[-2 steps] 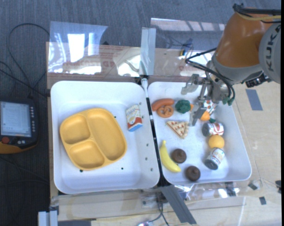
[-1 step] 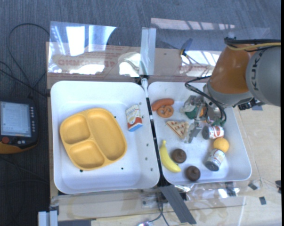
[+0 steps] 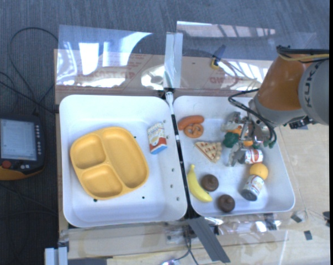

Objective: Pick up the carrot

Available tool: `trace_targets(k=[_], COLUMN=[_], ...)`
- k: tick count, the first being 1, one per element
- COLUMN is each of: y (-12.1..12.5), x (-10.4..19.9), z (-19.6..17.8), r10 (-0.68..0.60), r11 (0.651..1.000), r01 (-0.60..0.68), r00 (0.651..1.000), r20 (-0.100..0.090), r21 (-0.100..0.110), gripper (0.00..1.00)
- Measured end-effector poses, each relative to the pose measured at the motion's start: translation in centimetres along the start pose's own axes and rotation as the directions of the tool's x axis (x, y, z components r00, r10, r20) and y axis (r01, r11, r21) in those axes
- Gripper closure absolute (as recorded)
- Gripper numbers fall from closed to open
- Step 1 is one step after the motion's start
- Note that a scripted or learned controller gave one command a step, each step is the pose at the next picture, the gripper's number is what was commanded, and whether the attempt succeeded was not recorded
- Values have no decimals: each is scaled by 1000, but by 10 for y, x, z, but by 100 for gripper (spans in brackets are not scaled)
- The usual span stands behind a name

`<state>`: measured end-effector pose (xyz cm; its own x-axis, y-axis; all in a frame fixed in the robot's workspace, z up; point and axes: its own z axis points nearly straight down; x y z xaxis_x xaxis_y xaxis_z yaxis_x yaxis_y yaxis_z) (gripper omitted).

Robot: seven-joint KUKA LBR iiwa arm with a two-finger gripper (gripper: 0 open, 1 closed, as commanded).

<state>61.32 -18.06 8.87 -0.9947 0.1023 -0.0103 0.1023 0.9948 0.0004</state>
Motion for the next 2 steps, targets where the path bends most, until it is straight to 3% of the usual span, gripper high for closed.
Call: trace_targets(k=[1, 2], y=[1, 45], x=[-3, 24], z=[-12, -48], r10=[-1, 90], r11=[1000, 996], r01=[1, -90], r00=[1000, 996], r20=[8, -9], r21=[2, 0], gripper=[100, 100])
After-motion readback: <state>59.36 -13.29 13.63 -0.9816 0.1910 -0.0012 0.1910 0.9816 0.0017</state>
